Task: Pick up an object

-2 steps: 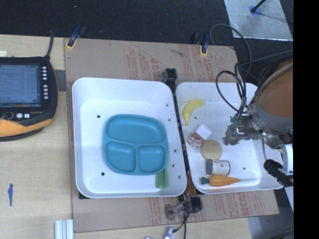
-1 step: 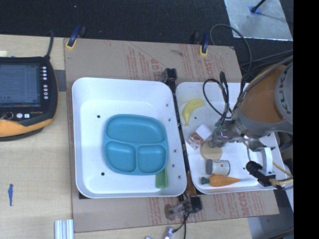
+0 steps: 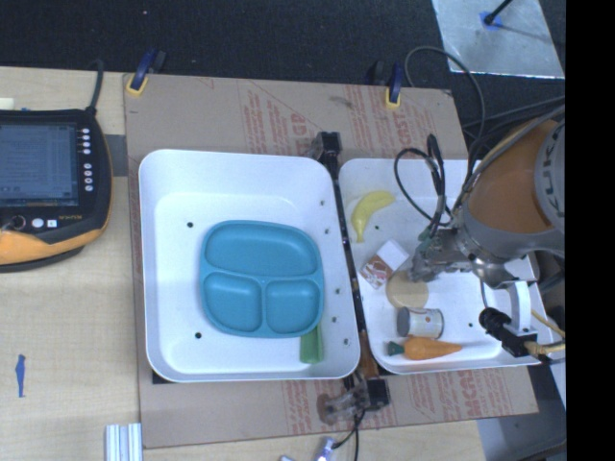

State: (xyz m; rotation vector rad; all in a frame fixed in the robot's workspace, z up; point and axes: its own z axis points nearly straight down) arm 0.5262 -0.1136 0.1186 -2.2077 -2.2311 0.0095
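In the right bin (image 3: 452, 173), a tan round object (image 3: 407, 294) lay directly beneath the gripper (image 3: 426, 269); whether it was grasped could not be told. Just beside it sat a small can (image 3: 423, 324), a carrot (image 3: 432, 350), a brown-and-white packet (image 3: 383, 263) and a banana (image 3: 368, 208). The left bin (image 3: 163, 257) held a blue divided plate (image 3: 260, 279) and a green piece (image 3: 310, 346).

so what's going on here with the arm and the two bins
The arm has its gripper low in the right bin, over a small pile: a banana, a tan round piece, a can and a carrot. Nothing is visibly held. The left bin holds a blue divided plate and a green item.
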